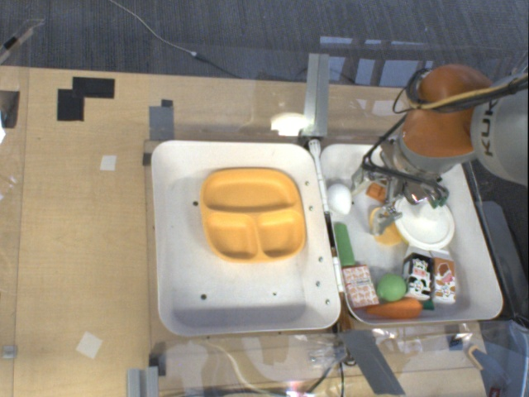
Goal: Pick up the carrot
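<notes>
The orange carrot (pixel 397 308) lies on its side along the front wall of the right bin (pixel 481 246), just below a green ball (pixel 392 288). My gripper (pixel 390 208) hangs from the orange-banded wrist over the back half of that bin. It is above a yellowish item (pixel 387 232), well behind the carrot and apart from it. The wrist hides much of the gripper.
Around the carrot are a pink box (pixel 360 285) and two small cartons (pixel 431 277). A green stick (pixel 343 242), a white egg (pixel 338 198), a white bowl (pixel 430 227) and a small orange piece (pixel 376 193) lie further back. The left bin (pixel 173 246) holds a yellow divided plate (pixel 252 213).
</notes>
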Available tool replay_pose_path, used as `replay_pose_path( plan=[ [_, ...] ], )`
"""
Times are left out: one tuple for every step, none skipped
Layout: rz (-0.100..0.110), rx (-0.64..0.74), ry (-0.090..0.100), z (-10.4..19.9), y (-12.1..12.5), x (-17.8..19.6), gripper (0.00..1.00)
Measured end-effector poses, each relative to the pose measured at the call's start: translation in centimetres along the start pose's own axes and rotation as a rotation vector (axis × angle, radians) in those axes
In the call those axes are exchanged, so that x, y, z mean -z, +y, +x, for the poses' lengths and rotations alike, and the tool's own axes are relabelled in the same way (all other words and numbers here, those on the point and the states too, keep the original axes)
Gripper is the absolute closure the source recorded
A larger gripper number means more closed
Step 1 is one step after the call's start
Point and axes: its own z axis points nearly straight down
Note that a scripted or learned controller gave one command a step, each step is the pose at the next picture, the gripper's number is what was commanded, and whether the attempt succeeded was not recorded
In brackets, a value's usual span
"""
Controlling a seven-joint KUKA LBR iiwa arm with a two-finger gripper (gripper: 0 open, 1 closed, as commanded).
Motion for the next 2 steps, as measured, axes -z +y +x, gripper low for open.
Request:
replay_pose_path(
  plan=[
    [0.001,0.057,-0.002,-3.1,-0.2,0.1,0.0],
    [-0.001,0.05,-0.001,1.6,-0.1,0.1,0.0]
  ],
)
